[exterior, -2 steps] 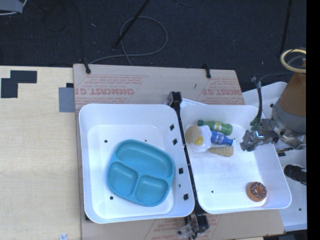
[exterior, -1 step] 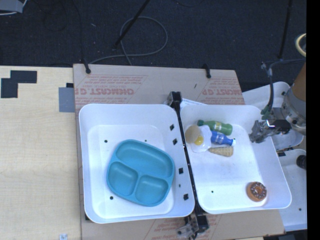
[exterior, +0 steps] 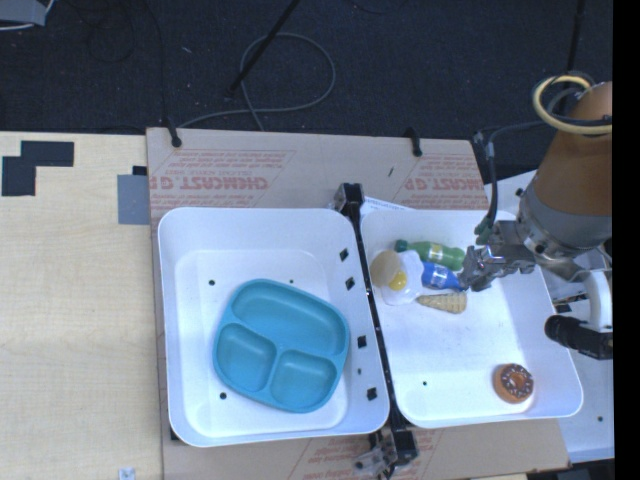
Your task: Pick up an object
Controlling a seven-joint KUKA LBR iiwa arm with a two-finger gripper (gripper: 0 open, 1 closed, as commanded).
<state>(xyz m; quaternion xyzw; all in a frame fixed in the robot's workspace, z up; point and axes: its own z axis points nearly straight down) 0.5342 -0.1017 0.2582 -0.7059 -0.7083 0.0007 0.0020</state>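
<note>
Inside the right bin (exterior: 560,393), the end effector (exterior: 478,268) hangs low beside a smooth green bottle (exterior: 438,254) and blue-white bottle (exterior: 436,277); its opening I cannot tell. Near lie a ridged cone (exterior: 443,303), glossy egg (exterior: 392,276), and sprinkled donut (exterior: 514,382). Left bin (exterior: 200,238): a smooth blue three-compartment plate (exterior: 282,344).

We list one arm (exterior: 570,183): orange band, grey wrist, yellow cable loop on top, dark metal gripper (exterior: 478,265).
</note>
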